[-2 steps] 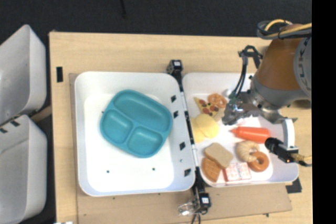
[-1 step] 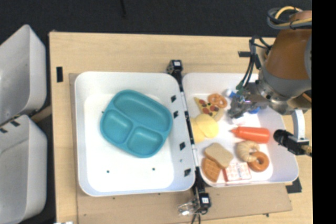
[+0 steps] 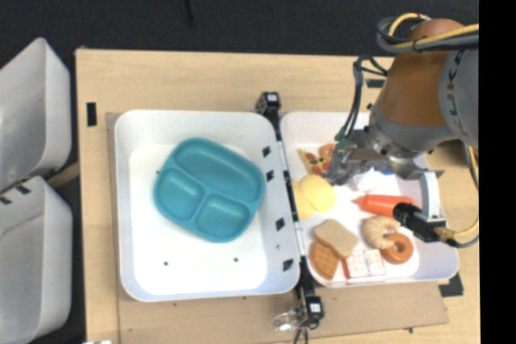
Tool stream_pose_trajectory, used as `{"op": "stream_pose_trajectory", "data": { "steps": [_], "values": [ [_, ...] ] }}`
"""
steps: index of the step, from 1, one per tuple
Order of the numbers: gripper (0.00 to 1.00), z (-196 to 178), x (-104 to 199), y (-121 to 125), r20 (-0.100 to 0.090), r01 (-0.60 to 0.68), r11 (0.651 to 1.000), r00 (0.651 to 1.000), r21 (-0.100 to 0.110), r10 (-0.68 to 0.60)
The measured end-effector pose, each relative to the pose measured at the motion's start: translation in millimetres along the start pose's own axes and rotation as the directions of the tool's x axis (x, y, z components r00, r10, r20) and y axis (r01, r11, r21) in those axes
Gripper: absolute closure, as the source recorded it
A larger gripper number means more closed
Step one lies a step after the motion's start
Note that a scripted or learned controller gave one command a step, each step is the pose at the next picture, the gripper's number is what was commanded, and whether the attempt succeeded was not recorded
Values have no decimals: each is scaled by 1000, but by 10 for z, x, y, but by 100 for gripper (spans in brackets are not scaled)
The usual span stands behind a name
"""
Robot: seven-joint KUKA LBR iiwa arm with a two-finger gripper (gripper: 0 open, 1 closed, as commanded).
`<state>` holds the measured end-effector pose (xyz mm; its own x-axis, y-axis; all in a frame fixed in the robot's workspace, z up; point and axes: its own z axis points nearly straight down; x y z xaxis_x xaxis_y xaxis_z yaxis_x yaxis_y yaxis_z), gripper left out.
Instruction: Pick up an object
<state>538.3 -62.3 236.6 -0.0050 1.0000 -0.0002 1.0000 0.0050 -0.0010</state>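
Observation:
The right bin point(image 3: 319, 126) holds several toy foods: a yellow lemon-like ball point(image 3: 315, 193), a bread slice point(image 3: 336, 236), a waffle point(image 3: 324, 260), an orange carrot point(image 3: 384, 204), a tan pastry point(image 3: 376, 230), a brown donut point(image 3: 398, 249) and a red-and-yellow piece point(image 3: 317, 159). My gripper point(image 3: 344, 167) is low in that bin, just right of the red-and-yellow piece and above the yellow ball. The arm's wrist hides much of it.
The left bin point(image 3: 139, 254) holds a blue divided plate point(image 3: 210, 188). A red-and-white card point(image 3: 364, 264) lies at the right bin's front. The arm's orange band point(image 3: 415, 89) hangs over the right bin's back. Black clips point(image 3: 268, 102) sit along the divider between bins.

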Motion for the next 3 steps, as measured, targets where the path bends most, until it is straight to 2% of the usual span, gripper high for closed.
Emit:
{"op": "stream_pose_trajectory", "data": {
  "steps": [1,2,3],
  "values": [
    [100,60,585,-40,-1,2,1000,1000,0,-2],
    [100,-92,1156,-153,-1,3,1000,1000,-1,-3],
    [100,-73,1297,-286,0,-1,1000,1000,1,1]
  ]
}}
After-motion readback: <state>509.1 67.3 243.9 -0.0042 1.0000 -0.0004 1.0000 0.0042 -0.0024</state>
